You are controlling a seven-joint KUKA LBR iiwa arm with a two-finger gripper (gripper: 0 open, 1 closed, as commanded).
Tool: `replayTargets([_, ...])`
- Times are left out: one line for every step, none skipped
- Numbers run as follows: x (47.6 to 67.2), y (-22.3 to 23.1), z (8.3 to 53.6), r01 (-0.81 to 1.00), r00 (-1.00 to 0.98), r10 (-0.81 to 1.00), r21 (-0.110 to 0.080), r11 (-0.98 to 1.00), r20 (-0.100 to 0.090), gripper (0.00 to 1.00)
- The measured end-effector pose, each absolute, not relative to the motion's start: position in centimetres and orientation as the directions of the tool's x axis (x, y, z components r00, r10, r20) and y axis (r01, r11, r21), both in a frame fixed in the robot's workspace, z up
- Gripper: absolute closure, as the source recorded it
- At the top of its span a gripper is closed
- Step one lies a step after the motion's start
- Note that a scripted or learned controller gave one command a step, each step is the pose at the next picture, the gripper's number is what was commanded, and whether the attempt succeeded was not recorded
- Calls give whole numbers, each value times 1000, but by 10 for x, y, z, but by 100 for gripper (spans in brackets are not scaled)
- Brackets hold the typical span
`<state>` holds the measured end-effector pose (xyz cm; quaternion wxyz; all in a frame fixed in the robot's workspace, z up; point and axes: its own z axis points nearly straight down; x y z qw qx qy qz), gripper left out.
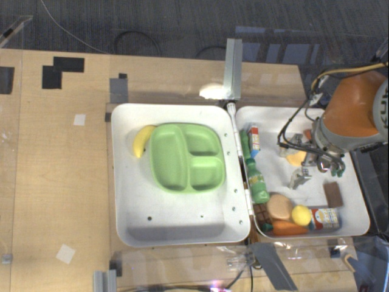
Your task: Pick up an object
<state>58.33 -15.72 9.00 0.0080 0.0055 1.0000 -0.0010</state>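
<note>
My gripper [302, 178] hangs over the middle of the right bin [358, 221], above bare white floor. A small yellow piece [295, 158] lies just up and left of it, partly covered by the wrist. Below the gripper, along the bin's near side, sit a tan bun [279, 207], a lemon [301, 215], an orange carrot [290, 227] and a can [326, 218]. To its right is a brown block [332, 193]. A green bottle [256, 184] and a small red and white carton [254, 140] lie by the left wall. Nothing shows in the gripper.
The left bin [130, 224] holds a green divided plate [185, 157] with a banana [142, 140] against its left rim. A dark chocolate bar [261, 213] lies in the right bin's near left corner. The arm's orange band [355, 105] looms over the right bin's far right.
</note>
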Motion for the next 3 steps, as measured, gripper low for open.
replayTargets([502,-120,92,44,-999,44,-2,999,-17,0])
replayTargets([571,-150,90,-28,-999,-28,-3,1000,-17,0])
replayTargets([554,-94,91,1,-1000,1,0,1000,-17,0])
